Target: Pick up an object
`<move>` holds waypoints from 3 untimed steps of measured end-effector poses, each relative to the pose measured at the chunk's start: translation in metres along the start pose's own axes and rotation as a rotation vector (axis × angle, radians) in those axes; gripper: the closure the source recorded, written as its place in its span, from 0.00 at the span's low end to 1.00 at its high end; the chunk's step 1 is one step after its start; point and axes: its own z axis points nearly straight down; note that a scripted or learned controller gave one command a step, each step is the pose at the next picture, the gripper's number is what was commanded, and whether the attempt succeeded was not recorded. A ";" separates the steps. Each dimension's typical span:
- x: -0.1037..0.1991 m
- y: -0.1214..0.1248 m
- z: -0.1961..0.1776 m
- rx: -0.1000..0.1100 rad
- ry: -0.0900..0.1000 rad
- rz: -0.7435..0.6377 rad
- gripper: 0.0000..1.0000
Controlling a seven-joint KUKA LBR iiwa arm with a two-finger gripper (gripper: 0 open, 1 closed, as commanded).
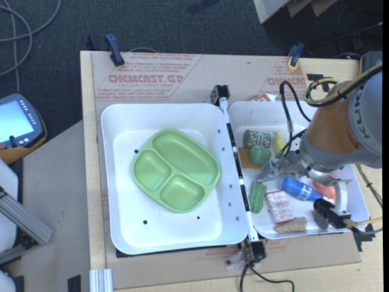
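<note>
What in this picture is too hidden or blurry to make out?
- Gripper: the arm's wrist covers it in the camera view, so its grip is unreadable.
- Right bin: its far side lies under the arm.
- Packet: label print too small to read.

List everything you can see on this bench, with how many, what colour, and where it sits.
Bins: two, white, side by side on the bench.
Divided plate: one, light green, middle of the left bin.
Can: one, green with red, top left of the right bin.
Bottle: one, blue, middle of the right bin.
Pickle-like toy: one, green, left edge of the right bin.
Packet: one, red and white, front of the right bin.
Cracker-like piece: one, tan, front edge of the right bin.
Clamps: two, blue, on the bench's far edge.
Arm: one, grey with an orange band, over the right bin.
End effector: one, dark metal, low among the right bin's items.
</note>
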 end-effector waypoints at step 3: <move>-0.028 -0.042 -0.117 -0.005 -0.003 0.002 0.00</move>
